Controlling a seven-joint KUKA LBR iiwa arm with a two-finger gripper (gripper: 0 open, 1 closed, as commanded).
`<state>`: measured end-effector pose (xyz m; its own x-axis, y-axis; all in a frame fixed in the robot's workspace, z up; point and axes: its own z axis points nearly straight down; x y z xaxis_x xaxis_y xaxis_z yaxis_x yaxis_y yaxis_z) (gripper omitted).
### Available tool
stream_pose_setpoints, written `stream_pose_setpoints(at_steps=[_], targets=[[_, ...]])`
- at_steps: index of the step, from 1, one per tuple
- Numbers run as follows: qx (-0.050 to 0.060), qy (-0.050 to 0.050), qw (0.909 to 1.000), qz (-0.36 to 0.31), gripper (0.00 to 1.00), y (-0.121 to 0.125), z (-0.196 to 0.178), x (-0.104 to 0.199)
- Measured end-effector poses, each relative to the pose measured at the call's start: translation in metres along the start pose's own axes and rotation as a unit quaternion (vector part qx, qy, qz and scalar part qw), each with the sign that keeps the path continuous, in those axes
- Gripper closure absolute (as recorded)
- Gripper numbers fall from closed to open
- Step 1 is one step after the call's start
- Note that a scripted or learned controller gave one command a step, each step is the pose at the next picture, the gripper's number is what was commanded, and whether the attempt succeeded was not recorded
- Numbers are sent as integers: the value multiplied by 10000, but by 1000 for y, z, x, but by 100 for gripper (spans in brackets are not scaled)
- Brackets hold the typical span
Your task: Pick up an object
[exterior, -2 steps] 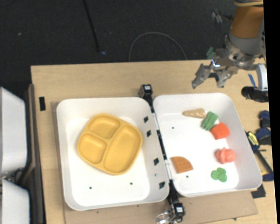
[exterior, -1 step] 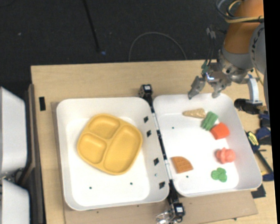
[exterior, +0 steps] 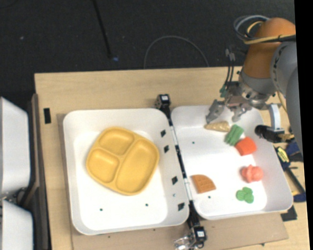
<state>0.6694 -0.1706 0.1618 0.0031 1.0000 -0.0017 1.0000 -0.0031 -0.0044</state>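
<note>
Pincer (exterior: 228, 111) first: we see it hanging over the far edge of the right bin (exterior: 198, 119), its two fingers spread apart and pointing down, so it is released rather than clenched. Nothing sits between the fingers. Just below it, lying on the bin floor near the far edge, is a pale tan wedge (exterior: 218, 126); we cannot tell whether a fingertip touches it. The grey arm (exterior: 279, 61) with its orange band (exterior: 263, 46) reaches in from the bin's far right corner.

We find the other pieces in the same bin. A green piece (exterior: 233, 135) lies just beside the tan wedge, toward the right edge, and an orange-red block (exterior: 246, 146) sits touching or nearly touching it on the near side. A pink lumpy piece (exterior: 251, 173) rests further along the right edge, and a small green cluster (exterior: 245, 195) lies near the near right corner. A brown flat piece (exterior: 202, 184) lies close to the bin's left edge, toward the near side.

In the left bin (exterior: 82, 205) we see a yellow divided plate (exterior: 122, 160) with three compartments, lying in the middle, tilted relative to the bin's edges.

We can read no brand, label or writing on any of these things.
</note>
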Motion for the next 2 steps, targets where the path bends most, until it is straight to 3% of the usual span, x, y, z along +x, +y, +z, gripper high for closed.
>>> stream_pose_setpoints(at_steps=[1, 2], targets=[[-66, -16, 10000, -7, 0, 1, 36, 2], [-93, -34, 10000, -8, 100, 1, 26, 1]])
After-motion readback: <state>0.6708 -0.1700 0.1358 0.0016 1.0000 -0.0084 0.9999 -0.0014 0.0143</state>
